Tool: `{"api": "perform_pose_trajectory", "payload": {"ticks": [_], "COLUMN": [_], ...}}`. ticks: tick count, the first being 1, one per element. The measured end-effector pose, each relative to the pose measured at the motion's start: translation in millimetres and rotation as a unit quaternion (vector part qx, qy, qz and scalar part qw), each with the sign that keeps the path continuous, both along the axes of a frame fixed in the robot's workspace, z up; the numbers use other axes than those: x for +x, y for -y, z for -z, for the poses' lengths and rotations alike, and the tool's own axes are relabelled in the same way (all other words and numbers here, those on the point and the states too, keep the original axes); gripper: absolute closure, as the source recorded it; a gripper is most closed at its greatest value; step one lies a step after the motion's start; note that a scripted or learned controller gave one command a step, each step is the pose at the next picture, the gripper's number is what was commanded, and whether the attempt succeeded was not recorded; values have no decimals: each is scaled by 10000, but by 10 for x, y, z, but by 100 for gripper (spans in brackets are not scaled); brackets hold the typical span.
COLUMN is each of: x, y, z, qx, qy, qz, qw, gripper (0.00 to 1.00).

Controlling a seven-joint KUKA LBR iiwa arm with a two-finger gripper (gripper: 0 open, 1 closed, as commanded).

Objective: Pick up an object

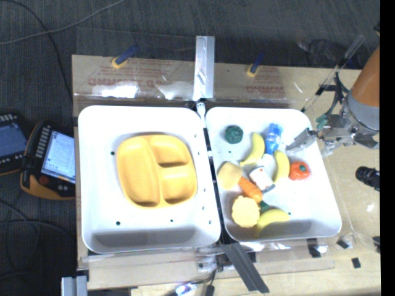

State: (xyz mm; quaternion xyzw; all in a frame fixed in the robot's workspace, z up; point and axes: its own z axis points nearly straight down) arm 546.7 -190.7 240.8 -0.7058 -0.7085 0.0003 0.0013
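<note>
The gripper (307,139) was parked over the right bin's (327,217) far right rim; whether its fingers were spread couldn't be told. Nearest pick, the tomato (299,171), was sat just toward the camera from it. Counted: three bananas (255,147), one carrot (250,189), one yellow tray (157,168).

Arm enters from right edge, orange band at far right, grey wrist below it. Gripper (307,139) extends leftward over right bin's far right rim, raised above contents. Nothing visible between fingers. Finger spacing unclear at this angle.
</note>
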Motion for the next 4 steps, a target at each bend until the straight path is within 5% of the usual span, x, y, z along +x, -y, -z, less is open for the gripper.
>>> {"api": "perform_pose_trajectory", "payload": {"ticks": [1,2,3,4], "x": [931,1213,1226,1239], "y": [-234,-78,-414,-412], "z": [776,1528,1522,1403], "qx": [-19,-44,-34,-55], "qy": [-1,37,21,37], "qz": [-3,-340,-247,-255], "qw": [10000,9994,9997,9997], "gripper": [0,0,0,100]}}
